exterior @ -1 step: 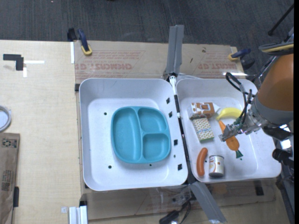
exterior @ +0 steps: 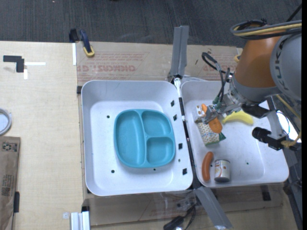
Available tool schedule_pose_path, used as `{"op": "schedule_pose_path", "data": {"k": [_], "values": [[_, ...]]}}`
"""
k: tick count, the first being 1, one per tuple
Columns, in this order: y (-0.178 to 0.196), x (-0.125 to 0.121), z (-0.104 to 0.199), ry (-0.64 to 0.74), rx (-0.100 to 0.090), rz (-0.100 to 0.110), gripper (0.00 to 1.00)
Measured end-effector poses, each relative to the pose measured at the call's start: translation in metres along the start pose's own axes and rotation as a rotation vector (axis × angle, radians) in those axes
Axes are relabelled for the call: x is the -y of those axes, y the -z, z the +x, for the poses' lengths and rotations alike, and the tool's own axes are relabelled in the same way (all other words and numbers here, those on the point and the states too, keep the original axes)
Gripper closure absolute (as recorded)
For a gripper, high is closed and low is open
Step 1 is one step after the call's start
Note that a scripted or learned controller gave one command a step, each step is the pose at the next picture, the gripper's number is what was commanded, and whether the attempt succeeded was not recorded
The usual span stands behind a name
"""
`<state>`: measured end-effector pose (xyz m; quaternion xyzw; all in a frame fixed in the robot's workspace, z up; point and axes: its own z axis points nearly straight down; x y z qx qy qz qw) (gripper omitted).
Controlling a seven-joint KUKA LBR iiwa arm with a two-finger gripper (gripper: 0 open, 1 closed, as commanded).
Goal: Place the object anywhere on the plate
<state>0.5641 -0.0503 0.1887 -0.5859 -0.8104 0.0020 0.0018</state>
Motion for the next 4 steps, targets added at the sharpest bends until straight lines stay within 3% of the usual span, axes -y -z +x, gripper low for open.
{"op": "schedule_pose_path", "data": {"k": [1,2,3,4], "values": [[0.001,-0.028,0.061,-0.104,0.001,0.000,1.00],[0.001,-0.028,0.061,-0.104,0.002,0.000,0.00],[0.007,-0.029,0.060,-0.102,0.003,0.005,1.00],[0.029,-0.098,0.048,-0.136,0.002,-0.001,1.00]]}}
